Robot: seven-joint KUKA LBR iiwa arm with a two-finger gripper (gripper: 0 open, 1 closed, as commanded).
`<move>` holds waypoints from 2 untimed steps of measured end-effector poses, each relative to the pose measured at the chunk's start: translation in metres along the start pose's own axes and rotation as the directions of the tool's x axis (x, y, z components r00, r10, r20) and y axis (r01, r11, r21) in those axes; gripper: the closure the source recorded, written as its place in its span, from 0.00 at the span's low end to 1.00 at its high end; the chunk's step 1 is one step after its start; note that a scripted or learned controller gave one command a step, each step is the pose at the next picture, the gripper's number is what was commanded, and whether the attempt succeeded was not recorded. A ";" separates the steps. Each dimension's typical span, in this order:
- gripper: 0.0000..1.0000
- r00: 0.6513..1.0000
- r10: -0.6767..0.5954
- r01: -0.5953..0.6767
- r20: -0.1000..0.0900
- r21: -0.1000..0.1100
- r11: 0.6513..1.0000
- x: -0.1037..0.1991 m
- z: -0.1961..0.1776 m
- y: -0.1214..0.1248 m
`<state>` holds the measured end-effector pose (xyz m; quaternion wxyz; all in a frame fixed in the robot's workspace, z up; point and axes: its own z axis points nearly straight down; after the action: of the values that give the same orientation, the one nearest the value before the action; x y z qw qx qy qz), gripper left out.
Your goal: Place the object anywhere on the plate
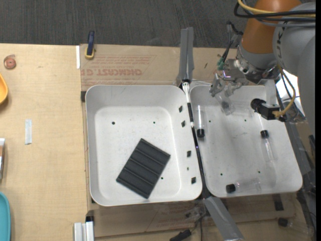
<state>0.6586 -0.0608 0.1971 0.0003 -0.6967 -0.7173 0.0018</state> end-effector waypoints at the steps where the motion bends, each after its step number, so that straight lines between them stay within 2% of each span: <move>1: 1.00 0.997 0.082 -0.082 -0.001 -0.001 0.997 0.057 -0.074 0.002; 2: 1.00 0.989 0.147 -0.147 0.000 0.000 0.989 0.150 -0.064 0.004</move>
<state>0.6587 0.0898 0.2610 0.0002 -0.7478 -0.6639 0.0018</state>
